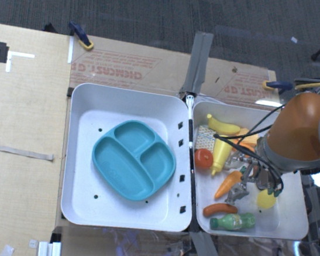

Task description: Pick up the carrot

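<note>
The gripper (239, 187) hangs low in the right bin (287, 231), just right of the carrot (227, 184), presumably lining up a grasp; its grip cannot be judged.

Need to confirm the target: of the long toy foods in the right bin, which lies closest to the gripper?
The carrot, orange and slanted, lies right beside the gripper. The red sausage and green bottle lie nearer the front wall; the banana lies toward the back.

In the right bin (287, 231) at the frame's right, the gripper (240, 186) hangs just beside the carrot (227, 185), among a banana (223, 126), tomato (203, 158), sausage (220, 210), green bottle (233, 222) and lemon (266, 199), while the left bin (81, 143) holds a blue divided plate (133, 160).
</note>
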Action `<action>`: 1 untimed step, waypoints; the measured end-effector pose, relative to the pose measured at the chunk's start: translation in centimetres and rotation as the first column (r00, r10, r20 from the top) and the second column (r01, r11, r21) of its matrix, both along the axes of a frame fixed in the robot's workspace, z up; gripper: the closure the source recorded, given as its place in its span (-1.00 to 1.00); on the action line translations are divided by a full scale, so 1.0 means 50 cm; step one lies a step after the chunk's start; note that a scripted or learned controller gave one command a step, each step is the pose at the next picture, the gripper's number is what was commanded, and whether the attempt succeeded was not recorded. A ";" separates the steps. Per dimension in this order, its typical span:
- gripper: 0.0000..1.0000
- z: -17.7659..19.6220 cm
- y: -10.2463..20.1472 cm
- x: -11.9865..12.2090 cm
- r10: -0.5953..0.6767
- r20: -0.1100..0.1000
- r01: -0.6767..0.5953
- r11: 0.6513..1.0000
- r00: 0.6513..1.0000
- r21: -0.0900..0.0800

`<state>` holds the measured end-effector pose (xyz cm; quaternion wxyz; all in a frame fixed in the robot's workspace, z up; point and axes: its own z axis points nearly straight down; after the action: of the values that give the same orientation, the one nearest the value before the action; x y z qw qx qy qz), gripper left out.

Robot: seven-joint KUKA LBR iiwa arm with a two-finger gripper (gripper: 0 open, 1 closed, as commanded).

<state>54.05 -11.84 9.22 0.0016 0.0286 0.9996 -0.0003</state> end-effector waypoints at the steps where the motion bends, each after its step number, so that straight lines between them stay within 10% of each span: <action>1: 1.00 0.020 0.002 0.004 0.004 0.005 -0.004 1.000 1.000 -0.002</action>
<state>54.26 -11.76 10.22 0.0039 0.0267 0.9996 -0.0012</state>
